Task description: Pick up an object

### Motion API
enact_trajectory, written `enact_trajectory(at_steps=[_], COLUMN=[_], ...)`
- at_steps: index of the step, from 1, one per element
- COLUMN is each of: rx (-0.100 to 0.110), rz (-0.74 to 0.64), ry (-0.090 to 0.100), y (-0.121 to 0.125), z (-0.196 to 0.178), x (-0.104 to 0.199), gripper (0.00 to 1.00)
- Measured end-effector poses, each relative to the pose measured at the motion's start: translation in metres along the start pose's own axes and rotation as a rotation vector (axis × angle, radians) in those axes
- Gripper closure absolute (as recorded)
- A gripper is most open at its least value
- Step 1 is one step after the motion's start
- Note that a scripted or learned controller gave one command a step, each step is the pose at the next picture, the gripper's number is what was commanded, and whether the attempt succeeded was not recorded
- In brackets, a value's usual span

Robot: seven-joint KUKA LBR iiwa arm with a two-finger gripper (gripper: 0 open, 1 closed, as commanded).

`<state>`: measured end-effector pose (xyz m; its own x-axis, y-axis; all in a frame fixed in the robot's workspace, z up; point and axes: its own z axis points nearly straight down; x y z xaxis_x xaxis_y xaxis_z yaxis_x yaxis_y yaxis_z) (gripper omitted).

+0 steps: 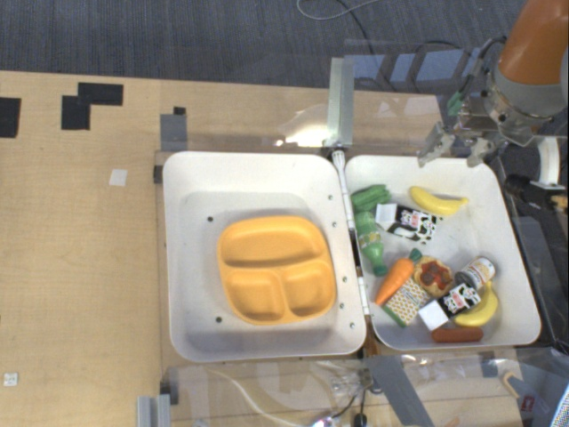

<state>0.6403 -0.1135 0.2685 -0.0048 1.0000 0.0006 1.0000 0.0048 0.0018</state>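
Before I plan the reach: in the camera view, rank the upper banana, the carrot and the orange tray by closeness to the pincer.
1. Upper banana, right bin's top, just below the pincer.
2. Carrot, mid right bin.
3. Orange tray, left bin, farthest.

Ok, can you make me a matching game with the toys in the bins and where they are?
Things:
1. orange tray
2. carrot
3. upper banana
4. pincer

Places:
A. above the right bin's far edge
B. near the far side of the right bin
C. in the left bin
D. middle of the right bin

Pairs: 1-C, 2-D, 3-B, 4-A
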Motion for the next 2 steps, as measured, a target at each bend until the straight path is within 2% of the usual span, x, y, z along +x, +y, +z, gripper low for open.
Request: enact_trajectory(at_steps=[1, 2], rx=[-0.002, -0.01], rz=[-0.078, -0.078], ry=[-0.001, -0.001], y=[-0.031, -0.029], z=[0.165, 0.153], x=[0.008, 0.009], gripper=[0.0, 1.0])
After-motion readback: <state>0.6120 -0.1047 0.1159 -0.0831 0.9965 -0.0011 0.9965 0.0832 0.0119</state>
